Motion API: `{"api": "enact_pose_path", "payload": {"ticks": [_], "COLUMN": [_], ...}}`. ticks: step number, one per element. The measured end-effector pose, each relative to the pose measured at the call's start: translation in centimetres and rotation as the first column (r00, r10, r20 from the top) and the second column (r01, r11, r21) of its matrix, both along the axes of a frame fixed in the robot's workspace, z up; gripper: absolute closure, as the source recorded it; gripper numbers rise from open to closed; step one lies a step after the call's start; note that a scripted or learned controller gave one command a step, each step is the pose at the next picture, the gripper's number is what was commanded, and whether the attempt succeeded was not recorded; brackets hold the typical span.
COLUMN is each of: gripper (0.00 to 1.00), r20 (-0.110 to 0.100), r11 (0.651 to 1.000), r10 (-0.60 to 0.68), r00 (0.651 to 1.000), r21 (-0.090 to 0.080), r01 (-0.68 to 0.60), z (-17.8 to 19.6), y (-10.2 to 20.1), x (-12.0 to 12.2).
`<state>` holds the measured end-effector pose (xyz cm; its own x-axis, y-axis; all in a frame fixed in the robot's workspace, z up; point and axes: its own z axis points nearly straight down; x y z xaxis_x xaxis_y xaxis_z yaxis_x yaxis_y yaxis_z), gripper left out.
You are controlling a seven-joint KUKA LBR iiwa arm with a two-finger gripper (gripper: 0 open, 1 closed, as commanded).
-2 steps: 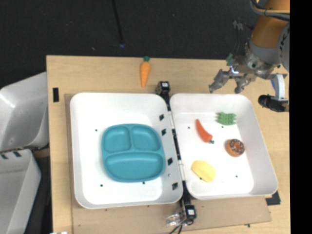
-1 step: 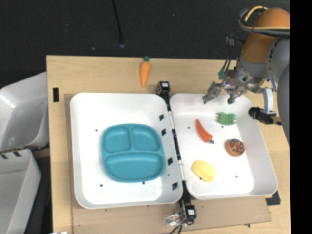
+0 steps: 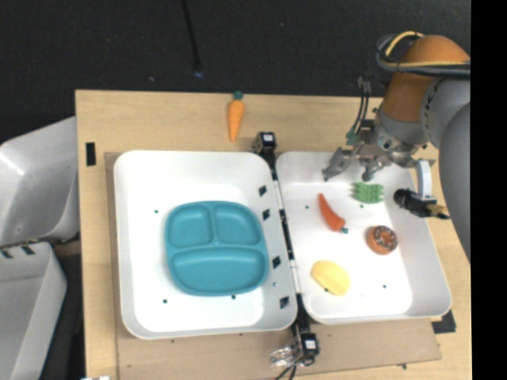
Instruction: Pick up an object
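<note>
Two white bins (image 3: 127,236) were set on a bench. Spread fingers of the gripper (image 3: 355,165) were held over the right bin's far edge, above a green toy (image 3: 368,191).

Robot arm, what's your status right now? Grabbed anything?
Gripper open, holding nothing, over right bin. Green toy just below it, not picked. Red pepper, donut, lemon lying apart, not blocking.

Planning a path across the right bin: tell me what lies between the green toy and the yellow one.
In the camera view, the red pepper and the brown donut-like piece flank the line from the green toy to the yellow toy; the stretch itself is bare white bin floor.
</note>
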<state>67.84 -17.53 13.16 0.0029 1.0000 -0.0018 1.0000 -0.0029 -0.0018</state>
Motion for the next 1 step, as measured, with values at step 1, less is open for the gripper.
{"api": "enact_pose_path", "payload": {"ticks": [1], "gripper": [1.00], "r20": [0.007], "r11": [1.000], "r10": [0.001], "r00": [1.000], "r21": [-0.003], "r01": [-0.001], "z": [1.46], "y": [-0.13], "x": [0.19]}}
